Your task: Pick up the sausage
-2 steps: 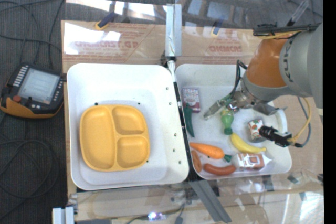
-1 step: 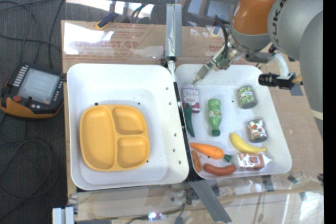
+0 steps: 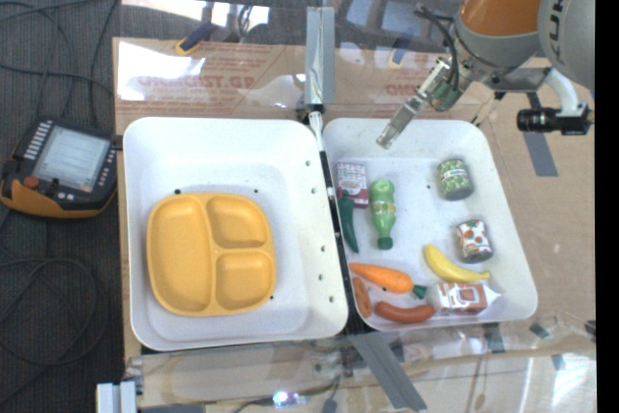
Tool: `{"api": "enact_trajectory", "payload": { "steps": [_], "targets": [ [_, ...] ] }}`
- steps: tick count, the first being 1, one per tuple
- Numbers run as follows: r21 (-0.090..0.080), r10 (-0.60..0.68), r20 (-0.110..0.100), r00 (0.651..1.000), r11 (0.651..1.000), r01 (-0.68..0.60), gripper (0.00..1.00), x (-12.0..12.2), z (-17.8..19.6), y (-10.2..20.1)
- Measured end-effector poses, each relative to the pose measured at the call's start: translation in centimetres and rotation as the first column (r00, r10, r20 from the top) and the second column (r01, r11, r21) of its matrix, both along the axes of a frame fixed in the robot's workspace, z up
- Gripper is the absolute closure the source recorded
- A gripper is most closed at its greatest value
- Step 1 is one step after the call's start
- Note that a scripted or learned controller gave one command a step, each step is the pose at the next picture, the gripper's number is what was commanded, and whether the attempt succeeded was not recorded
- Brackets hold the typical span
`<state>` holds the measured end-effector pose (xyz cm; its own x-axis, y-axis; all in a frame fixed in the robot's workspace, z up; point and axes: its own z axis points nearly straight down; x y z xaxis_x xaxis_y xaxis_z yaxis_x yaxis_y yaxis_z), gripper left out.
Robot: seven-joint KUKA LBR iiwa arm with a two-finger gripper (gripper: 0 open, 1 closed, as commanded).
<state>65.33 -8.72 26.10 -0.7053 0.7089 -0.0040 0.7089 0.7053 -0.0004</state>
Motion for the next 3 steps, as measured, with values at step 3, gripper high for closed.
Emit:
{"api": "enact_trajectory", "payload": {
  "steps": [3],
  "targets": [
    [-0.005,0.286,0.009,0.958,0.958,-0.286,0.00,-10.1,-17.0,-7.5]
  ]
}}
